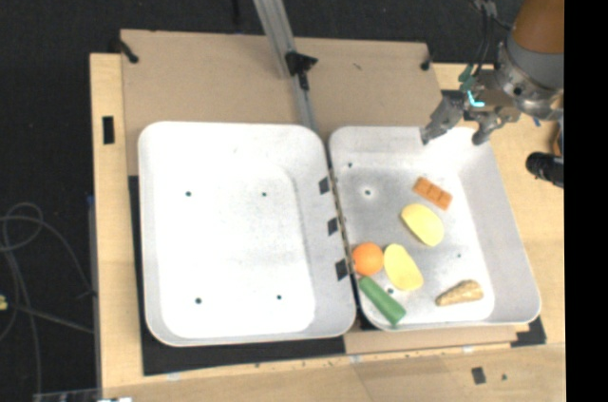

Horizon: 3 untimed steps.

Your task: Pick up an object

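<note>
Gripper (pixel 459 126) fingers apart, nothing held, over right bin (pixel 508 229) far edge. Orange block (pixel 433 193) nearest: looks light, rigid; pinch across short sides.

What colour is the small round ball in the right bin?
Orange: the small round ball, seen in the camera view.

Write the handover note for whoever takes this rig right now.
Gripper: open, holding nothing, poised over the far edge of the right bin.
Objects, all in the right bin: orange block, two yellow pieces, orange ball, green piece, tan wedge.
Done: nothing picked.
Left: descend on one object, grasp, lift.
</note>
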{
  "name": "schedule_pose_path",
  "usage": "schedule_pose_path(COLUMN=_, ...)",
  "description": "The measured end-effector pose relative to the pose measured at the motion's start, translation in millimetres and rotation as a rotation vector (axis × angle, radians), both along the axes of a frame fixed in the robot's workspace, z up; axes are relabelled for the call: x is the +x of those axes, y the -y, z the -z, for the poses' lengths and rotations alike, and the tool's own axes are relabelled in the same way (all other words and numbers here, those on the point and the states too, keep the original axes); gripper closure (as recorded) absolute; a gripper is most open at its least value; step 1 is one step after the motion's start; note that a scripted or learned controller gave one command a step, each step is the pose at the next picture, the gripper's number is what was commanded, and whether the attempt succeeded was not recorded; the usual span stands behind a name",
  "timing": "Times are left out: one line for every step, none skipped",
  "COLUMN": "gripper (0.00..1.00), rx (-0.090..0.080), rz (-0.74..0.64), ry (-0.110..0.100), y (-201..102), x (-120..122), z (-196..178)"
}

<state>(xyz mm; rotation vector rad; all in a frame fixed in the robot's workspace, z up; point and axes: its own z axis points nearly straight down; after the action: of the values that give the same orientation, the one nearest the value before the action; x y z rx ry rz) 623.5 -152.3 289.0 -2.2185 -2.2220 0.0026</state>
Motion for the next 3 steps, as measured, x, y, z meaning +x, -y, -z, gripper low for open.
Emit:
schedule_pose_path(gripper=0.00, rx=-0.002, rz=-0.001, ry=0.004, y=0.1, x=0.6, z=-2.7)
schedule_pose_path(gripper=0.00, rx=-0.002, rz=0.003, ry=-0.002, y=11.1, x=2.2, z=54.0)
schedule_pose_path(gripper=0.00, rx=-0.001, rz=0.004, ry=-0.002, y=5.0, x=-6.0, z=109.0)
